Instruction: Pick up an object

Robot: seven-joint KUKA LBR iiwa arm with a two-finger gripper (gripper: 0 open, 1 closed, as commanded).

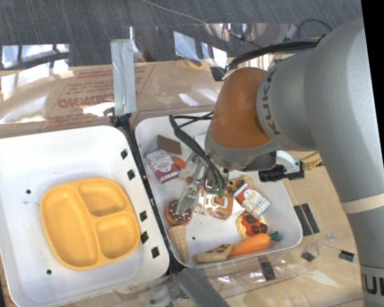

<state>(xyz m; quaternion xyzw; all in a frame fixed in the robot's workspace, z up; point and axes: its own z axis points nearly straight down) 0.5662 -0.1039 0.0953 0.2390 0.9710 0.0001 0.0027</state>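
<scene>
My gripper (196, 192) hangs low over the middle of the right bin (283, 209), reaching down from the grey arm with its orange band. Its fingertips sit just above a chocolate donut (178, 213) and a flat waffle-like toy (218, 206). Around it lie a small pink-and-white packet (160, 165), a brown block (170, 144), a white carton with a red and yellow label (253, 202), a carrot (252, 245), an ice-cream cone (180, 240), a bread-like piece (214, 254) and a red-and-yellow fruit toy (250, 225). The arm hides the bin's upper right part.
The left bin (4, 176) bears a yellow divided plate (88, 222) with three compartments. A black divider with clips (137, 185) runs between the bins. Cardboard and tape lie behind the bins at the top.
</scene>
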